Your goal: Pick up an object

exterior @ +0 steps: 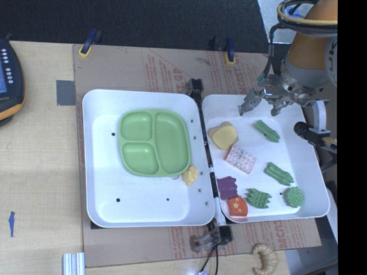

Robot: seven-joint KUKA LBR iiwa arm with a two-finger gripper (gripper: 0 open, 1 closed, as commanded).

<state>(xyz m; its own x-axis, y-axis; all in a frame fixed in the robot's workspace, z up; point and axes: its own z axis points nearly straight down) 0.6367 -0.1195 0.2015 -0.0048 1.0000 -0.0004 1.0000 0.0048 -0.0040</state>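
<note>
From the camera above the bench, two white bins sit side by side on a cardboard sheet. The right bin (pixel 314 171) serves as the landmark. The arm (pixel 311 44) comes in above its far right corner, and the gripper (pixel 264 103) hangs over the bin's far edge with its two fingers spread apart and nothing between them.

Inside the right bin, a yellow piece (pixel 224 135) lies at the near-left of the gripper, close to the bin's left wall. Just below it sits a pink and white packet (pixel 241 158). A green pod (pixel 266 130) lies toward the bin's far right, just beneath the gripper, apart from it. A second green pod (pixel 278 173) lies lower, near the right wall. Along the bin's near edge sit a purple piece (pixel 227 185), a red piece (pixel 237 205), a green leafy piece (pixel 258 197) and a round green piece (pixel 294 196).

Left of the right bin, the left bin (pixel 103 199) holds a green divided plate (pixel 155 142), with a small yellow piece (pixel 190 175) touching the plate's near-right corner.

Beyond the right bin's near edge, a tan curled item (pixel 265 258) lies on the bench. A handheld controller (pixel 8 79) rests far to the left of both bins.
</note>
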